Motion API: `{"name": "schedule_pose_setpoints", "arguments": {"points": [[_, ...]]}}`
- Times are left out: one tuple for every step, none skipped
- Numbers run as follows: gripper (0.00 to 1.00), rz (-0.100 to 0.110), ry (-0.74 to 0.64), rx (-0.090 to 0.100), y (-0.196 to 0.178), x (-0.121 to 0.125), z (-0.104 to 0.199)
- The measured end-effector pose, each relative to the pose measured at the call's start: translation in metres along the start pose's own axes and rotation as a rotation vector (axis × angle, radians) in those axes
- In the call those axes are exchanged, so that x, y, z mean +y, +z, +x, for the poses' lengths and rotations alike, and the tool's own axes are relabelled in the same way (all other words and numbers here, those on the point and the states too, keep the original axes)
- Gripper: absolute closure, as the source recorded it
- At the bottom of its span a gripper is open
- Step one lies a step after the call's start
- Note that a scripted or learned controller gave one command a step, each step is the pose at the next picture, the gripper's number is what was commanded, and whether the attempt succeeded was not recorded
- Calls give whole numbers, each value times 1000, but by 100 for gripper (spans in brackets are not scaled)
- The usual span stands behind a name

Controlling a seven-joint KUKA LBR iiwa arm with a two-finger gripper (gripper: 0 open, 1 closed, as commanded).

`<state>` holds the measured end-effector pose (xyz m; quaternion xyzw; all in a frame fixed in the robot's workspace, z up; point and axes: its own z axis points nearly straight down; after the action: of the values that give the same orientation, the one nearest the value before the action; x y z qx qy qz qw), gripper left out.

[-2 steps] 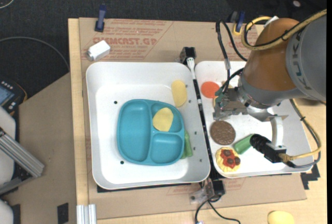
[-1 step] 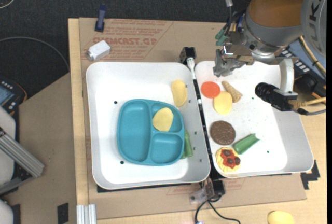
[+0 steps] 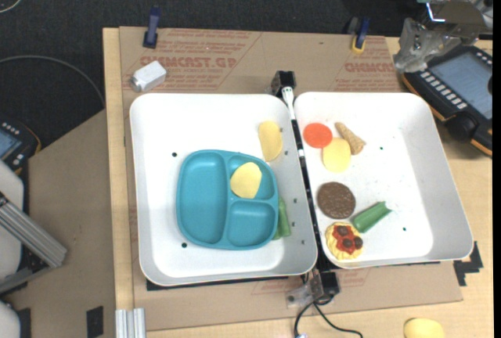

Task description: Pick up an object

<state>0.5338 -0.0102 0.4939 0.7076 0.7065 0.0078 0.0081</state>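
The left bin [image 3: 149, 172] holds a blue divided tray [image 3: 207, 203] with a yellow piece [image 3: 246, 180] on it. Another yellow piece [image 3: 270, 141] lies behind the tray, and a green strip [image 3: 282, 219] lies along its right edge. In the right bin [image 3: 423, 172] lie an orange-red disc [image 3: 317, 134], a tan cone [image 3: 351, 138], a yellow disc [image 3: 337, 156], a brown disc [image 3: 336, 199], a green piece [image 3: 369, 216] and a pizza-like piece [image 3: 345, 241]. The gripper [image 3: 415, 47] hangs at the top right, beyond the right bin's back corner, away from every object.
A small white block [image 3: 149, 76] lies on the cardboard behind the left bin. Clamps [image 3: 151, 27] [image 3: 359, 35] stand at the board's back edge. A dark handheld screen [image 3: 462, 86] lies right of the bins. A yellow object [image 3: 423, 327] sits at the bottom right.
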Motion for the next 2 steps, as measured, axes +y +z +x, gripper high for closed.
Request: {"name": "schedule_pose_setpoints", "arguments": {"points": [[100, 34, 0, 1, 106, -34, 3], [100, 4, -2, 1, -29, -54, -2]]}}
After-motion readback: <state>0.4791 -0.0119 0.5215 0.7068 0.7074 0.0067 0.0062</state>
